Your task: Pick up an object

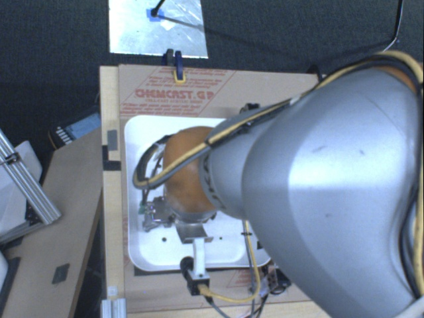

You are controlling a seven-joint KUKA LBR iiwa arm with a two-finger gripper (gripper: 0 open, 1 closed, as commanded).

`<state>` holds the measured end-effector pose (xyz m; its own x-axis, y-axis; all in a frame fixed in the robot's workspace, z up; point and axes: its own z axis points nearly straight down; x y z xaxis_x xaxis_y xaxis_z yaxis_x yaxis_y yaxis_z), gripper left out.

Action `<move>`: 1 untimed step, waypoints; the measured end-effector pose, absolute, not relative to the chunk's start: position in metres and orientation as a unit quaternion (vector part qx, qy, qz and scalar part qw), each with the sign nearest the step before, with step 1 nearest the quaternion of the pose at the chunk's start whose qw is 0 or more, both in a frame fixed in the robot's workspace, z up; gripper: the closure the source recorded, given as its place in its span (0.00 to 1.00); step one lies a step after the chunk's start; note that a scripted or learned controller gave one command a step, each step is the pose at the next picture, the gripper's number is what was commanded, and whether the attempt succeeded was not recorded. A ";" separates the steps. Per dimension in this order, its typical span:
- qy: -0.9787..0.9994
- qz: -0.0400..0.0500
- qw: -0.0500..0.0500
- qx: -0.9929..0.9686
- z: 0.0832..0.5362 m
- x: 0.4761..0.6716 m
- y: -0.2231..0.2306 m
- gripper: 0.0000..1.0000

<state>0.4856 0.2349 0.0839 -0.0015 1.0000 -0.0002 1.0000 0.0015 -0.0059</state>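
My grey arm [318, 177] reaches in from the right and covers most of the white bin [136, 144]. The orange band [185, 171] above the wrist hangs over the middle of the bin. Below it, the gripper [154, 216] sits low over the bin's left half, seen from above as a small metal block. The wrist hides what lies under it, and the bare parts of the bin floor along the left and front rim show no loose object.
A brown sheet with red lettering [175, 91] lies behind the bin, held by a yellow and blue clamp [176, 63]. A shiny metal plate [158, 18] lies farther back. An aluminium rail [26, 184] stands at the left edge of the wooden bench [73, 197].
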 end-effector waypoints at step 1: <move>-0.705 0.000 -0.001 -0.709 0.125 0.488 0.172 0.00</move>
<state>0.4875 0.1723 0.1249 0.0046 1.0000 -0.0013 1.0000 -0.0046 0.0008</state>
